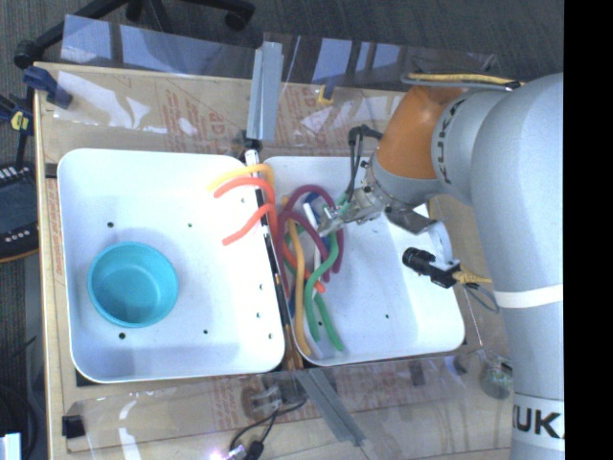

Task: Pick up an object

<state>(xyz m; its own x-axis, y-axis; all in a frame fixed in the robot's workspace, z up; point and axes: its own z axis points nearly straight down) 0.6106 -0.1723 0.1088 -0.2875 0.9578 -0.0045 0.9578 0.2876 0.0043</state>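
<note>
**Over the right-hand bin: gripper down among tangled cords**

At the upper end of the shallow white plastic bin on the view's right [421, 324], the two-finger gripper [332, 216] sits low in a tangle of bendy, rubbery cords [308, 266] in maroon, green, orange, yellow and red. This tangle is the likeliest thing to be picked. It lies along that bin's left wall. A few orange and yellow cord ends [239, 192] drape over the wall into the neighbouring white bin [144, 175], where a round teal plastic bowl [133, 284] stands well apart from them.

The cords are interlaced, so lifting one loop would probably drag the whole bundle. That weight could pull the loop free, or the draped ends could snag on the shared wall. A thin, round cord may also simply roll out of a pinch.

Whether the jaws are open or closed cannot be told, because their tips are lost among the maroon loops. It is also unclear whether any cord lies between them. The arm's grey body covers the bin's right side and the table [172, 103] beyond it. The cords overlap too much to count.
</note>
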